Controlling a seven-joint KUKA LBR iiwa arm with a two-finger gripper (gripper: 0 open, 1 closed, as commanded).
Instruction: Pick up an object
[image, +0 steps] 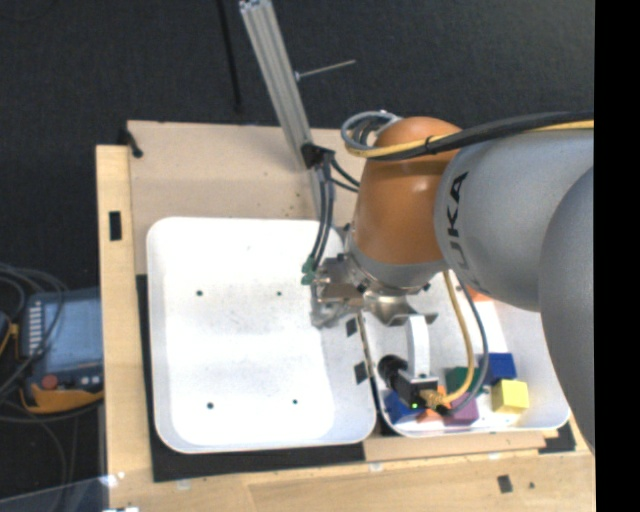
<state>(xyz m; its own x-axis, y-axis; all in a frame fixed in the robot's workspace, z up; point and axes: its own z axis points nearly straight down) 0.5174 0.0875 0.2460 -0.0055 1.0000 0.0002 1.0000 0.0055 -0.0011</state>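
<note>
From my screen the arm (520, 220) comes in from 3 o'clock, and its orange band (400, 190) sits just above the middle of the view. Below the band, the gripper (338, 298) hangs over the strip where the two bins meet, at the 3 o'clock edge of the left bin (240, 320). I can't make out whether it is spread or pressed together, because the wrist covers it from this angle, and I see nothing held in it.

The things to pick are all in the right bin (480, 430), bunched at its 6 o'clock end, toward 4 o'clock from the gripper. A blue block (500, 366) lies there with a yellow block (512, 395) just beside it at 5 o'clock. A green piece (457, 380) sits at 9 o'clock of the blue block, and a purple piece (463, 412) lies just under the green one. The arm hides much of this bin.

The left bin's white floor shows four small dark dots. Both bins rest on the pale wooden bench (230, 470). A metal rail (275, 70) slants in from 12 o'clock, and a handheld control unit (60, 345) lies off the bench at 9 o'clock.
</note>
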